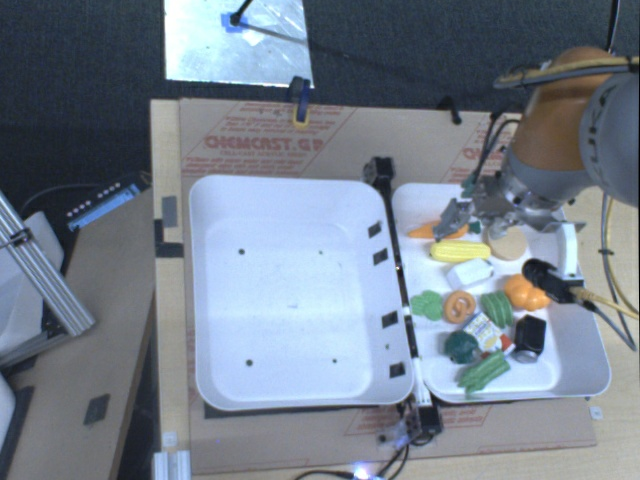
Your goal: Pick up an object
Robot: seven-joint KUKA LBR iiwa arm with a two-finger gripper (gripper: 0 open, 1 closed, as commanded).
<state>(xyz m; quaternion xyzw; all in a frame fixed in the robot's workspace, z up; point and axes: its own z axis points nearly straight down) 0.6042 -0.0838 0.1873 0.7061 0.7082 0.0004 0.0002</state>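
My gripper [458, 218] hangs low over the back of the right bin [590, 368], on the grey arm with its orange band [560, 118]. Directly beneath and beside it lie an orange carrot [424, 232] and a yellow corn cob [460, 251]. A beige round piece [508, 245] sits just to the right of the gripper. Whether it touches the carrot is unclear. Further toward the front lie a green broccoli [427, 305], an orange ring [459, 306], a green pepper [497, 308], an orange fruit [520, 291] and a green pod [484, 371].
The left bin [290, 288] sits beside the right one, parted by a divider with black clips [392, 268]. A black block [529, 334] and a dark green piece [461, 346] lie near the right bin's front. Cables [610, 308] run along the right side.
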